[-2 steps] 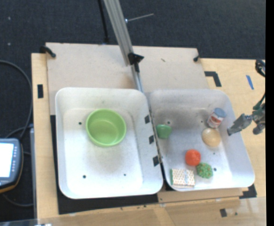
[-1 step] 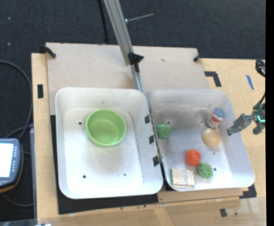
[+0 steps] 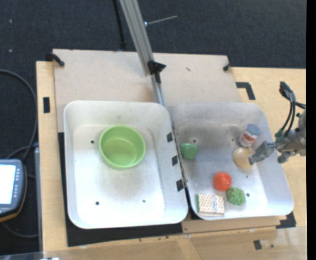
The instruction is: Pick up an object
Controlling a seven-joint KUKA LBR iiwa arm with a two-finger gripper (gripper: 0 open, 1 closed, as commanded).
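The right bin [image 3: 266,118] holds several small objects. A pale beige rounded object [image 3: 242,158] lies near its right side. Just above that stands a small can with a red band [image 3: 249,135]. A red ball [image 3: 222,181], a green knobbly piece [image 3: 236,195] and a tan waffle-patterned block [image 3: 210,203] sit near the front edge. By the left wall rests a little green cup [image 3: 189,150]. My gripper [image 3: 264,151] reaches in low from the right, its tip right beside the beige object.
A light green bowl [image 3: 122,145] stands in the left bin [image 3: 82,199]. A metal pole [image 3: 139,31] slants up from the divider between the bins. Cables and the wrist hang over the right bin's right rim.
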